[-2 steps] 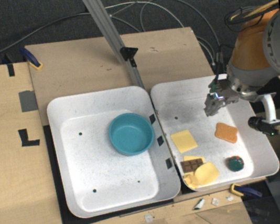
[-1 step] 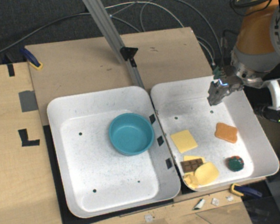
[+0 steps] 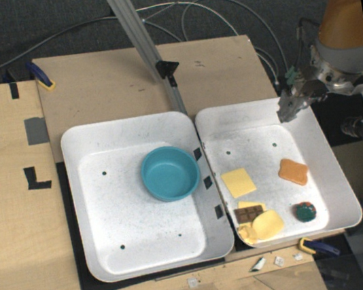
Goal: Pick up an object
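The right bin [image 3: 246, 117] holds a yellow square slab [image 3: 238, 182], an orange block [image 3: 293, 172], a small dark green ball [image 3: 305, 211], a brown chocolate-like piece [image 3: 249, 214] and a pale yellow lump [image 3: 266, 225]. A teal bowl [image 3: 169, 172] sits in the left bin [image 3: 99, 189]. My gripper [image 3: 288, 107] hangs over the right bin's far right corner, well above and behind the orange block, with nothing seen between its fingers.
A slanted metal pole [image 3: 139, 34] crosses behind the bins, with cables [image 3: 214, 11] trailing over the brown board. Blue and yellow clamps sit at the board's far left corner [image 3: 41, 76] and front right [image 3: 317, 247].
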